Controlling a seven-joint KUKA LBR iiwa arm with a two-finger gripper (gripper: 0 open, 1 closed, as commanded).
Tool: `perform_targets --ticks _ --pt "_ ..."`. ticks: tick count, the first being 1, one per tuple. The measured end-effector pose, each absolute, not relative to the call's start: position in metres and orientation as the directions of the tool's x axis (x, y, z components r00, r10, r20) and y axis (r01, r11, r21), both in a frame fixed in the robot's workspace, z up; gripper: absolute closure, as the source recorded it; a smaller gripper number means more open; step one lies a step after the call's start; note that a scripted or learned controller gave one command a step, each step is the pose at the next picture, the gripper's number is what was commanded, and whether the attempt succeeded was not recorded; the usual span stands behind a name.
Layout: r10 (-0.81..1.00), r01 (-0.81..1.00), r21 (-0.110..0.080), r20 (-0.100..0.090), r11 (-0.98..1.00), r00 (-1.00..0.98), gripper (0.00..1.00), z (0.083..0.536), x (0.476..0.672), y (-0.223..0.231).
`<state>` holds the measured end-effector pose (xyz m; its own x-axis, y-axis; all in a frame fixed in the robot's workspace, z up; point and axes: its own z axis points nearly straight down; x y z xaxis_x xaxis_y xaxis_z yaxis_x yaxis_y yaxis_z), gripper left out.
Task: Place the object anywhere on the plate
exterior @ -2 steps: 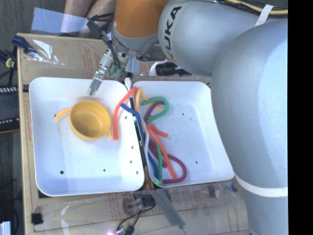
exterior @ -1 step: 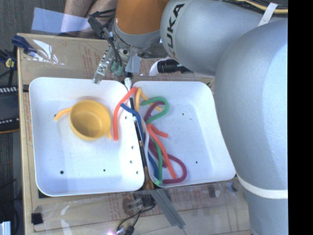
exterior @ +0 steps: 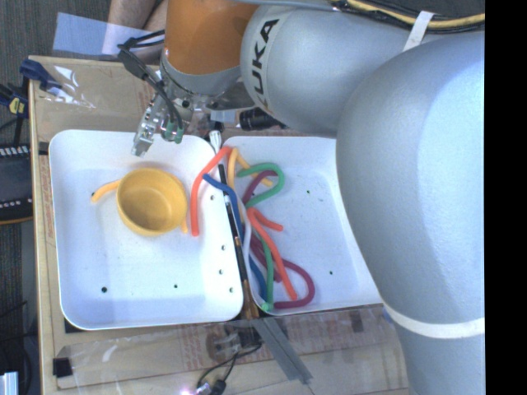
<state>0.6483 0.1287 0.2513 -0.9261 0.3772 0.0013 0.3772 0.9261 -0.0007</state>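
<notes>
You can read one marking: dark capital letters on the arm's [exterior: 329,72] grey housing, just below the orange band [exterior: 202,23]. They run sideways, turned a quarter from upright. The letters "UKA" show plainly; the start of the word curves away under the band and cannot be read. Blue and white sheets lie near the bench's [exterior: 49,105] far left corner, but any print on them is too small to tell. No numbers, labels or signs can be made out on either bin [exterior: 123,295].
</notes>
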Motion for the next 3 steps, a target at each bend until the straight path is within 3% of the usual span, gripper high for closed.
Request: perform_targets --ticks 1,2,3 --pt "0.377 0.377 -0.001 0.001 0.926 -0.926 0.0 0.251 0.648 0.129" --pt "0.376 0.376 0.0 -0.001 0.927 -0.927 1.0 0.262 0.649 0.128" --pt "0.376 0.376 0.0 -0.001 0.927 -0.927 0.0 0.262 0.649 0.128"
